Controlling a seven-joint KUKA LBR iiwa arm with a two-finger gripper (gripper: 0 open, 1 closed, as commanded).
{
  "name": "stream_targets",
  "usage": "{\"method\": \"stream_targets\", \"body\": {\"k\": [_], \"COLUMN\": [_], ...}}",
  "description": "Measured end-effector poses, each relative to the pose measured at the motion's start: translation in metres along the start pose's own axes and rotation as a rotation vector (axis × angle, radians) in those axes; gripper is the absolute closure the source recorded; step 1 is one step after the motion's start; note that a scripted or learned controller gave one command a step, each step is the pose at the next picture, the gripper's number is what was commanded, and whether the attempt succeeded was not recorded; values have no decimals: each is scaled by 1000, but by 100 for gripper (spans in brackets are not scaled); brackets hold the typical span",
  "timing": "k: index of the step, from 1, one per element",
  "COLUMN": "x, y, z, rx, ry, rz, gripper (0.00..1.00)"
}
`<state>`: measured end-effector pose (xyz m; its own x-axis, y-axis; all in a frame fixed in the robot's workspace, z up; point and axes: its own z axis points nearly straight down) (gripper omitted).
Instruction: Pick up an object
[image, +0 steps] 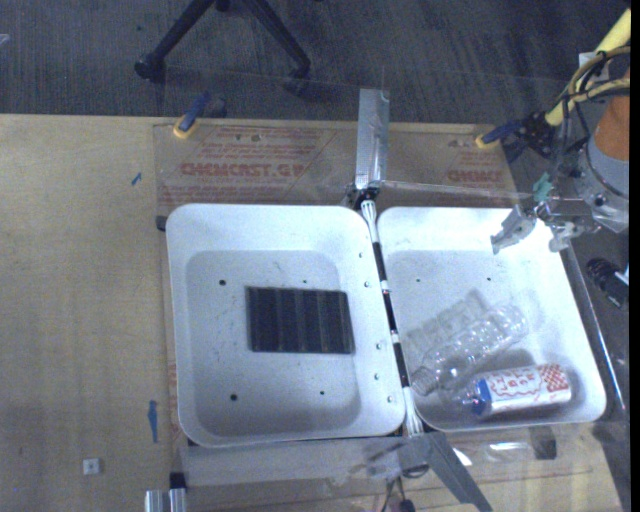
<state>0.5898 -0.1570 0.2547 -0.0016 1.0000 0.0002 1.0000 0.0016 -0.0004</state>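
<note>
Two shallow white bins sit side by side on the wooden desk (80, 300), their inner rims meeting along a narrow seam. The left bin (200, 240) holds one thing, a dark ribbed rectangular pad (300, 320) lying flat near the middle of its floor. The right bin (440, 240) holds two things, both in its near half: a clear plastic bottle (468, 342) lying on its side at a slant, and just beside it, toward the near rim, a tube with a red-and-white pattern and a blue cap (520, 387), also on its side. The bottle's lower end and the tube's capped end look close enough to touch, though that cannot be told for sure. The tool (532, 228) hangs above the far right corner of the right bin, well apart from both items, its two fingers spread and gripping nothing. The far half of that bin's floor is bare beneath it.
</note>
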Motion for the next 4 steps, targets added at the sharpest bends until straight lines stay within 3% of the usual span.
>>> {"method": "stream_targets", "body": {"k": [1,2,3,4], "x": [-10,-26,-44,-17], "y": [16,7,-56,-16], "z": [30,139,154,94], "rx": [-1,-3,-14,-6], "ry": [0,-1,-8,-4], "rz": [-296,-367,-382,-635], "gripper": [0,0,0,0]}}
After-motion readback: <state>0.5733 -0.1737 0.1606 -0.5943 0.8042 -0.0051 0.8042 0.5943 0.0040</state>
